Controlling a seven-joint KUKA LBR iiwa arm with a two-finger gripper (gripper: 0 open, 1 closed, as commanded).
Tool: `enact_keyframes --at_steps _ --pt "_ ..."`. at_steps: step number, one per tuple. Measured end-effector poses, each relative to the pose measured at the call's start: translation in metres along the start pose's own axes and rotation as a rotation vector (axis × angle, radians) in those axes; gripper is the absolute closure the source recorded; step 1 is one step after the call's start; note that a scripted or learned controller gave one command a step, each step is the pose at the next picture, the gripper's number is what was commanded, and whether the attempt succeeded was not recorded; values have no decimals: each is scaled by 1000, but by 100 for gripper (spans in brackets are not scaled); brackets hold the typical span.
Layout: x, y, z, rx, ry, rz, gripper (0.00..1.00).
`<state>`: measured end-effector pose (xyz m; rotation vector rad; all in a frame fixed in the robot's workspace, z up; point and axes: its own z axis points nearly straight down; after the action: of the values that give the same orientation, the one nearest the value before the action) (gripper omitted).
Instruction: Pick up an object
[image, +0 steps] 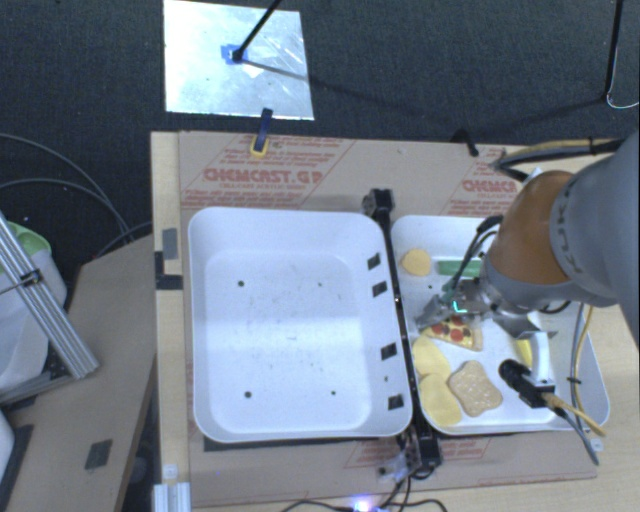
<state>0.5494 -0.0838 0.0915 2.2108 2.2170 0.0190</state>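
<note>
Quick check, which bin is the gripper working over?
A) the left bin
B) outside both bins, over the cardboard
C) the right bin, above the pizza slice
C: the gripper sits low in the right bin, right at the toy pizza slice, with the cracker and yellow round pieces nearby.

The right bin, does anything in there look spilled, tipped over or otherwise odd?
Nothing looks spilled or damaged. The right bin holds toy food lying flat near its left side: a pizza slice, a cracker and yellow discs. The gripper sits low over the pizza slice. The left bin sits square beside it.
</note>
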Motion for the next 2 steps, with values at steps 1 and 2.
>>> enact_keyframes --at_steps 1,2 --pt "-4 2 -12 -10 -10 0 100" --pt "-15 -6 -2 -9 3 -2 100"
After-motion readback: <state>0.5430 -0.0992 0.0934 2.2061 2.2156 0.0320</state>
